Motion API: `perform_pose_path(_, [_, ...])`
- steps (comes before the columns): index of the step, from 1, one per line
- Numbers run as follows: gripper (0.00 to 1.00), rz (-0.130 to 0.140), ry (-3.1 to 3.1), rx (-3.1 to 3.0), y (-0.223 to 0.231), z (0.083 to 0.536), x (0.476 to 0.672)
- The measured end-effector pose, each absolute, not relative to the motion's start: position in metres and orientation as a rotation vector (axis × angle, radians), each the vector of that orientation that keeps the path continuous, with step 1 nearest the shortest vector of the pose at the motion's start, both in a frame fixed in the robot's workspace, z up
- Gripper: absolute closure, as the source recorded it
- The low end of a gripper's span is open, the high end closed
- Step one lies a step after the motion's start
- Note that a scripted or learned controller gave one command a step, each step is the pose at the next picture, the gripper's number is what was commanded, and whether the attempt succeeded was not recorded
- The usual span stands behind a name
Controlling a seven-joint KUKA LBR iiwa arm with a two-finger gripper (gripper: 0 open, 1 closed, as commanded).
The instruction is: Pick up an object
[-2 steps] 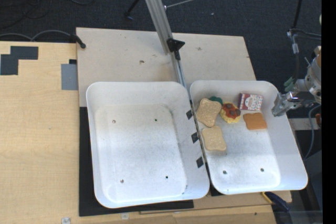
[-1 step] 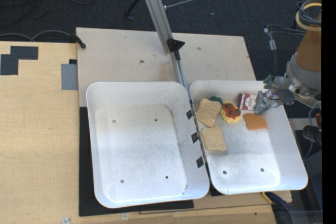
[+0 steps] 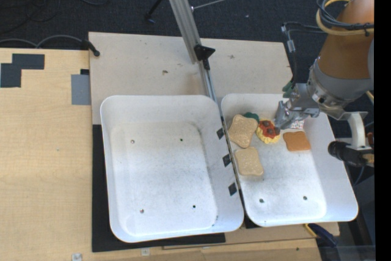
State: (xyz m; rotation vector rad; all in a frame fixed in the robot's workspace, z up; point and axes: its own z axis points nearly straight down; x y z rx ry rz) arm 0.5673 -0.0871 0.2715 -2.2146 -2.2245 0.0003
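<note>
In the right bin (image 3: 305,205), a tan bread slice (image 3: 249,162) lies nearest, another (image 3: 242,131) beyond it. Further back the gripper (image 3: 282,123) hangs just beside the yellow-red toy (image 3: 267,131) and orange piece (image 3: 297,141); its grasp cannot be told.

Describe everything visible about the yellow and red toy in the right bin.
The yellow and red toy is small and lumpy, yellow at the base with a red patch on top, and looks soft or plastic. It lies in the right bin, near the far side, between a tan bread slice and an orange piece. The gripper is right over it.
</note>
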Motion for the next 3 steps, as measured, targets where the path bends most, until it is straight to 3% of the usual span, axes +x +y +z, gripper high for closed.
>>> perform_pose_path(2, [1.0, 0.005, -2.222, -2.213, 0.017, 0.251, 0.579])
perform_pose_path(3, [1.0, 0.003, -2.223, -2.216, 0.062, 0.238, 0.595])
